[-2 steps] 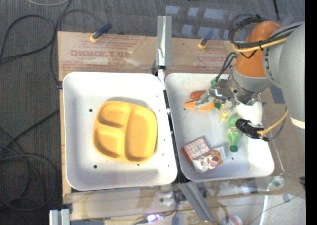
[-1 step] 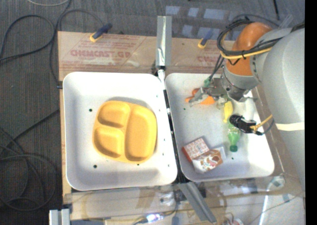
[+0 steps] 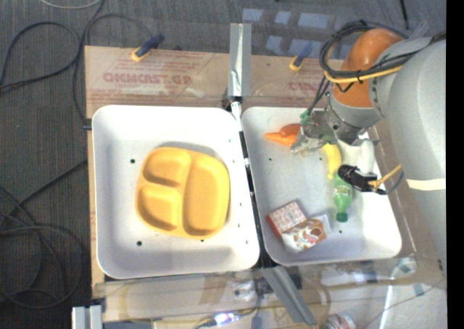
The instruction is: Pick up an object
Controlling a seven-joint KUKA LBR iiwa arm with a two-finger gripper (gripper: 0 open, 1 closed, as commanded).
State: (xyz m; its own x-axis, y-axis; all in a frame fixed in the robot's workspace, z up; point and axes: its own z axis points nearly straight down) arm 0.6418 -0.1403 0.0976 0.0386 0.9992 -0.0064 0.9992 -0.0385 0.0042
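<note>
Currently two white bins on the desk (image 3: 159,77). Left bin (image 3: 116,175): one yellow divided tray (image 3: 185,191), lying flat near the middle. Right bin (image 3: 290,175): one orange carrot-shaped toy (image 3: 283,135) at the top, one yellow item (image 3: 332,159), one green bottle (image 3: 341,201), two small printed packets (image 3: 297,225) touching each other near the front. End effector (image 3: 310,139) sits low over the right bin's upper part, just beside the carrot toy; can't tell how far it's open or whether it has hold of anything.
</note>
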